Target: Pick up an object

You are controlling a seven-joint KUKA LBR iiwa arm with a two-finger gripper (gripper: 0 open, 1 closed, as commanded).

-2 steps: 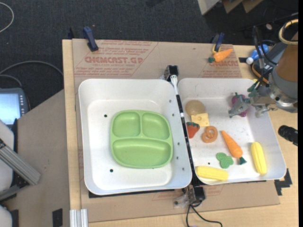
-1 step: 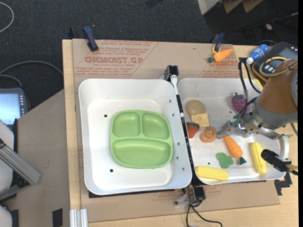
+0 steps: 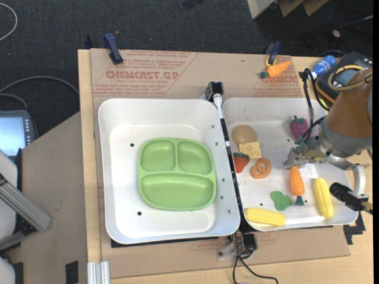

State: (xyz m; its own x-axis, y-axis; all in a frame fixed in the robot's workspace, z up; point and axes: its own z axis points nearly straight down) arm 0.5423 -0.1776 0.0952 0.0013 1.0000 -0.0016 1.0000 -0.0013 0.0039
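Hovering over right bin [image 3: 278,106], gripper [image 3: 299,154] near carrot [image 3: 296,181]; claw state impossible to tell; nothing lifted yet.

the arm [image 3: 350,120] runs off the right edge, hiding bin wall.
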